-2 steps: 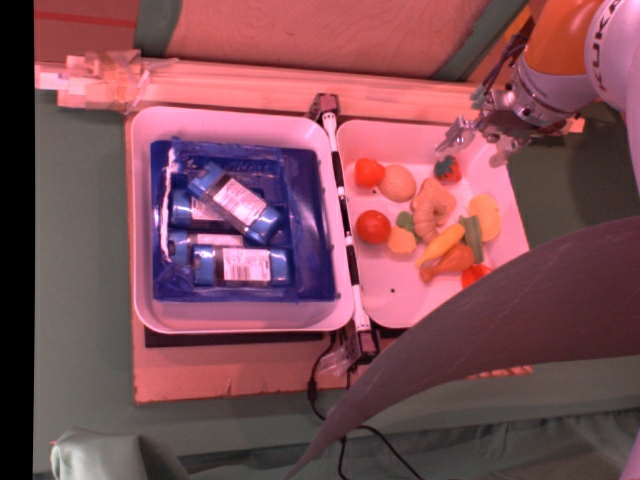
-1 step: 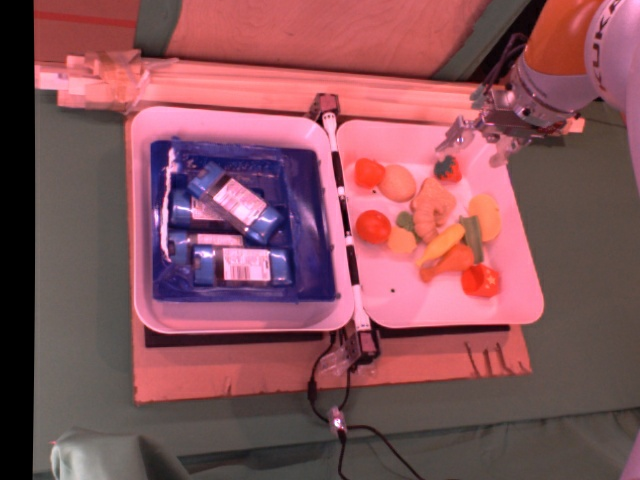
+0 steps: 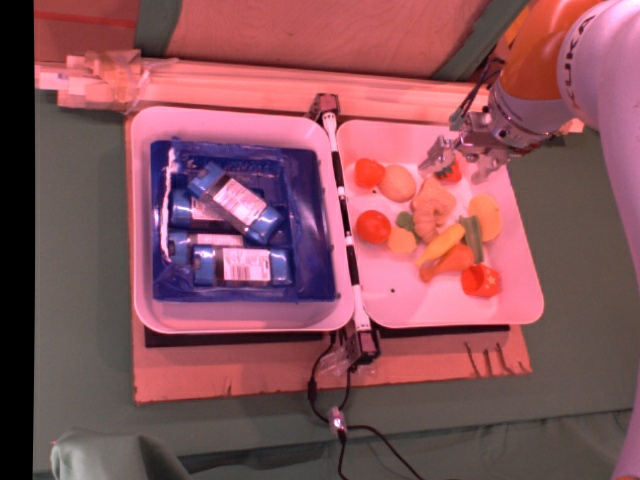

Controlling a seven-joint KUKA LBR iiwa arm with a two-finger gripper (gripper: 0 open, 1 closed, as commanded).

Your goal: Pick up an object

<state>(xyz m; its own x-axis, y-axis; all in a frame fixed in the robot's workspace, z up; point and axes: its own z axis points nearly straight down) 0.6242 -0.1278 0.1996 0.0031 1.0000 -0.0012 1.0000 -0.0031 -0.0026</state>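
Observation:
My gripper point(image 3: 463, 160) hangs over the far part of the right bin point(image 3: 520, 303), its fingers spread apart and open. A small red item point(image 3: 451, 174) shows just below and between the fingers, partly hidden, and it is not gripped. Close by in front of it lies a tan knobbly piece point(image 3: 433, 206). To its left sit a red tomato point(image 3: 369, 172) and a pale peach-coloured fruit point(image 3: 398, 182). Nearer the front lie a second tomato point(image 3: 373, 226), a yellow lemon point(image 3: 486, 213), an orange carrot point(image 3: 450, 260) and a red pepper point(image 3: 481, 280).
The left bin point(image 3: 150, 308) holds a dark blue tray point(image 3: 310, 228) with several blue labelled bottles point(image 3: 232, 203). A black-and-white divider point(image 3: 343, 218) runs between the bins. A cable point(image 3: 345, 433) trails off the bench front. A wooden rail point(image 3: 250, 83) lines the back.

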